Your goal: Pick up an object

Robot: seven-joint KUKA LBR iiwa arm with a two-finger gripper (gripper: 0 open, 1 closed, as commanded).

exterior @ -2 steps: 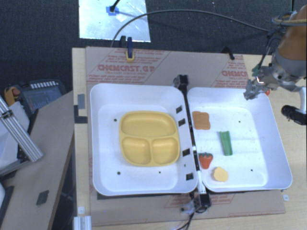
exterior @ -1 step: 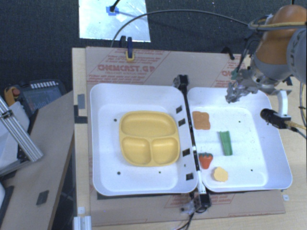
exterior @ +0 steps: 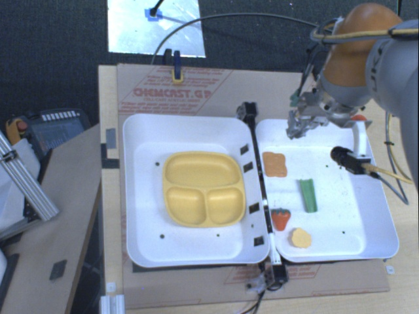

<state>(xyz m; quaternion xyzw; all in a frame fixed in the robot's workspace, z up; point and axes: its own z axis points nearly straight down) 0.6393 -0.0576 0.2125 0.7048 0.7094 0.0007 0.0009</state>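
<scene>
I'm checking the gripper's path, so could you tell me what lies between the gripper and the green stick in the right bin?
In the camera view, only bare white bin floor lies between the gripper and the green stick; the orange square piece sits off to the left.

Both bins look like smooth white plastic; the left bin has a soft sheen along its rim, and so does the right bin. The yellow divided tray is glossy moulded plastic, light catching on its ridges. Under the bins lies a board of matt brown cardboard with red print. The arm has a dull grey shell with a shiny orange band. The gripper looks like bare metal. Behind, a foil-like sheet gleams against rough dark carpet-like cloth. The bench is pale matt wood.
</scene>
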